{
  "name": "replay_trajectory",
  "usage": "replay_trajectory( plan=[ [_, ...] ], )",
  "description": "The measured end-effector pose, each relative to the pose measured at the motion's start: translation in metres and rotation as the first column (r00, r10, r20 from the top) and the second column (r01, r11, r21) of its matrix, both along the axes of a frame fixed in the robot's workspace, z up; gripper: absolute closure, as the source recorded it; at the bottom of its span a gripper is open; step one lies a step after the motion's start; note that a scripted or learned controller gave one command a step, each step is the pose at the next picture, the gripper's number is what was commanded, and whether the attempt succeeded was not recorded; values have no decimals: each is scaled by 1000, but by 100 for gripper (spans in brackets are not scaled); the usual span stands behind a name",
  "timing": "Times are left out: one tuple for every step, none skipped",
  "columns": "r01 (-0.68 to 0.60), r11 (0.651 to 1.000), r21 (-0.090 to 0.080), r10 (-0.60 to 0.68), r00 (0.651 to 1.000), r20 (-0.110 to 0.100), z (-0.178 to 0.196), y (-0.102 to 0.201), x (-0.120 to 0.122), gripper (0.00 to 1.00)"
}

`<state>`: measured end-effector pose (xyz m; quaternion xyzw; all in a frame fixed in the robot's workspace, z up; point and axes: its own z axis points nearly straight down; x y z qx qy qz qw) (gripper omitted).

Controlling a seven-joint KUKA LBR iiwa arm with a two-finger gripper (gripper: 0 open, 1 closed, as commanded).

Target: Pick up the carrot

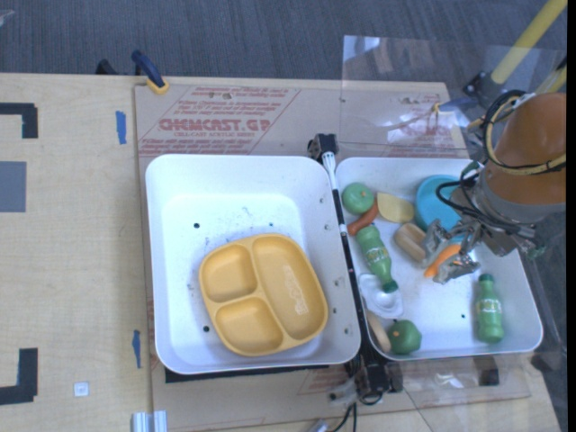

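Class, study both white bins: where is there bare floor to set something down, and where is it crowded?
Left bin: bare floor behind and left of the yellow divided plate. Right bin: a bare patch between the two green bottles, in front of the gripper. Its back and left edge are crowded with toy food and a blue cup.

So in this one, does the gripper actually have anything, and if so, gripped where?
The gripper sits over the carrot in the right bin, and an orange piece shows at the fingers. Whether it is gripped, and where, cannot be told.
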<state>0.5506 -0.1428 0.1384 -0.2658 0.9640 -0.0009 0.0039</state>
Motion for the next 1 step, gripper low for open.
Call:
replay_trajectory(
  plan=[
    [110, 994, 2, -110, 994, -4, 9, -5, -14, 100]
  ],
)
